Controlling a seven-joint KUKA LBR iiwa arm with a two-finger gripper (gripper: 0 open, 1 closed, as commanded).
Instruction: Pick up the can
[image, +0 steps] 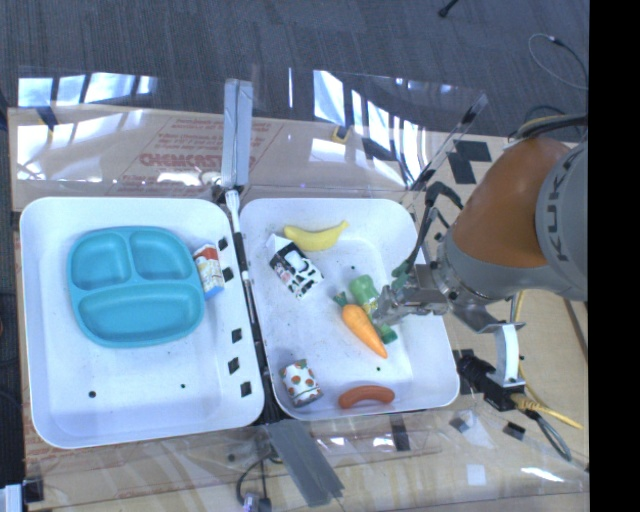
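- The gripper (392, 308) hangs low over the right bin (425, 385), its tip just beside the toy carrot (364, 329) and a green toy (362, 291) — how it is set, or whether it has hold of anything, I cannot tell.
- The can (208, 269) lies well apart to the gripper's left, across the divider, in the left bin (45, 400).
- It rests tilted against the blue divided plate (133, 284) — long axis running roughly up-down in view.

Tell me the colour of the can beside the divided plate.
Red and white, with a blue base; the can shows best in the camera view.
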